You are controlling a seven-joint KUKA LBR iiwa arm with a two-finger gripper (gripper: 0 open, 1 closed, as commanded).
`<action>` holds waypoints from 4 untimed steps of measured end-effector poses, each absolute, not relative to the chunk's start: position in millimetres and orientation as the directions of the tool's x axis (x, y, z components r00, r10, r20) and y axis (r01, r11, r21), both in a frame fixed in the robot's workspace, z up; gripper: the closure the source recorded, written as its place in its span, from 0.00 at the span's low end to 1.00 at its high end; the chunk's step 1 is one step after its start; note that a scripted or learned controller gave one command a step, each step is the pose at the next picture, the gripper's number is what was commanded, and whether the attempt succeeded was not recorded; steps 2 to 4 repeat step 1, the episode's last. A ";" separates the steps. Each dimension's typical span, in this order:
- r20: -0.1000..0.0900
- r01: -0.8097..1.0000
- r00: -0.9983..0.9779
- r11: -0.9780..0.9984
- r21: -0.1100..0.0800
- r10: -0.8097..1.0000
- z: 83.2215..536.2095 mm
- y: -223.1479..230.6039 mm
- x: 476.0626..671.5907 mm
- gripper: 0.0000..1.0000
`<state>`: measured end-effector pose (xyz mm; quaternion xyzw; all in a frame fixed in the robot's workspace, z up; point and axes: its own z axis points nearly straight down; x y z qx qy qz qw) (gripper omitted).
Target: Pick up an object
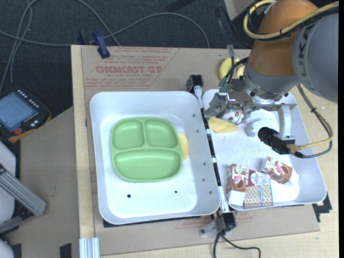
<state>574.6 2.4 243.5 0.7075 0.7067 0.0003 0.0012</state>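
Gripper (232, 110) low at the right bin's (309, 168) eleven o'clock over a yellow piece (221, 125) — claw state indeterminate — risk: glancing contact shoves it aside.

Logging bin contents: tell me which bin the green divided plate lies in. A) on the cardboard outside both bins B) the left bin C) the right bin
B: the green divided plate lies flat inside the left bin, away from the cartons in the right bin.
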 end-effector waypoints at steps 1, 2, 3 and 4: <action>0.001 1.000 0.000 0.000 -0.003 1.000 227.5 17.4 529.3 1.00; 0.001 1.000 0.000 0.000 -0.003 1.000 227.5 17.4 529.3 1.00; 0.001 1.000 0.000 0.000 -0.003 1.000 227.5 17.4 529.3 1.00; 0.001 1.000 0.000 0.000 -0.003 1.000 227.5 17.4 529.3 1.00</action>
